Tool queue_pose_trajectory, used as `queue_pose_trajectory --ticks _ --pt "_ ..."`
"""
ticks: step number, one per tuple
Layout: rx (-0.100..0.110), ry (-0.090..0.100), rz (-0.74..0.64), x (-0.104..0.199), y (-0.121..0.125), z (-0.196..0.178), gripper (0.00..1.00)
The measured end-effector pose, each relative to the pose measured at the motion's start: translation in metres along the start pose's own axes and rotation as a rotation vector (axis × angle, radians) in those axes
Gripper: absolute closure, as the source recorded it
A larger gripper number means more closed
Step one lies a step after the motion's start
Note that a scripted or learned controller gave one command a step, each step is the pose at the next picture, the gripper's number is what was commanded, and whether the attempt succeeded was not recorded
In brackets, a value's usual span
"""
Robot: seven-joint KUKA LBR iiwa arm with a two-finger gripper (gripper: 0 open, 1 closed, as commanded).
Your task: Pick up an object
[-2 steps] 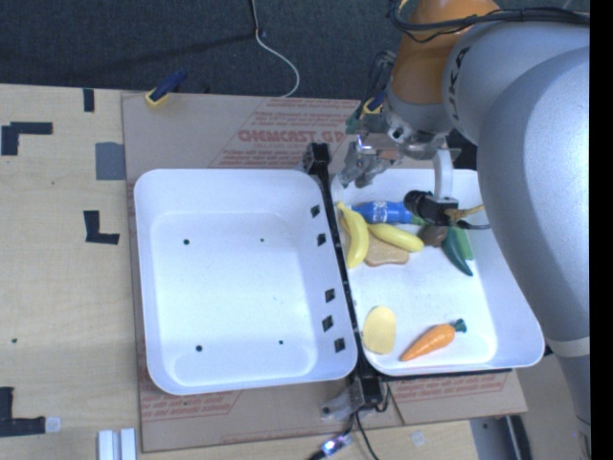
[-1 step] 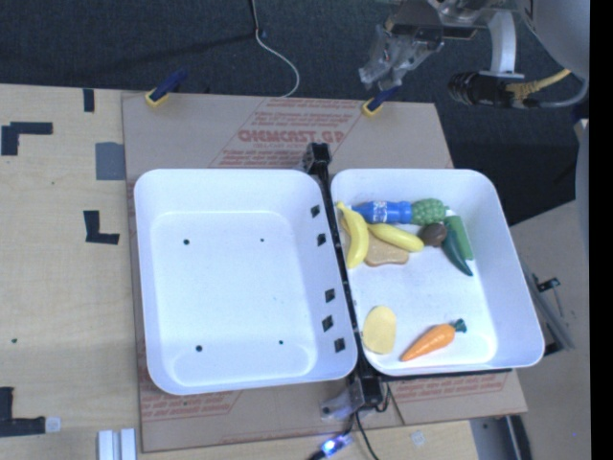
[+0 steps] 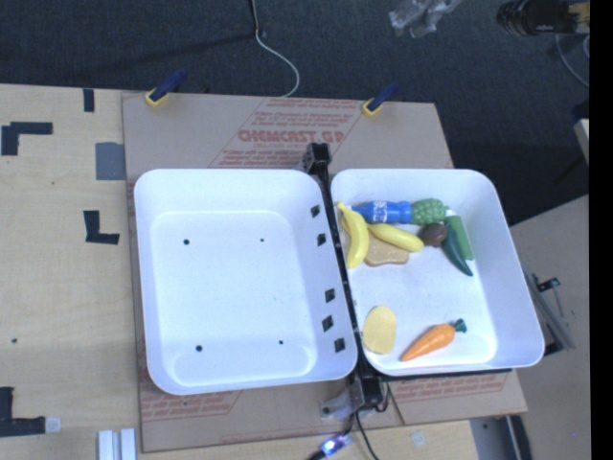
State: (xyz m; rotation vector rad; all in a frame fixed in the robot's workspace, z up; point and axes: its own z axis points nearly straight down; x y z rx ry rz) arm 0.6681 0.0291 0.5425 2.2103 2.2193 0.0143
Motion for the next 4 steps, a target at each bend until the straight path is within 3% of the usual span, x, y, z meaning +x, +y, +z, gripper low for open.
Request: queue_pose_trajectory --ticks 1,3,4 --pt "0.015 -0.002 0.008 -0.059 -0.021 0.011 1.0" --pt "0.015 -0.001 0.008 -0.156 -0.056 0.017 1.0" --pt "0.013 -0.002 0.008 -0.211 -0.055 0.007 1.0"
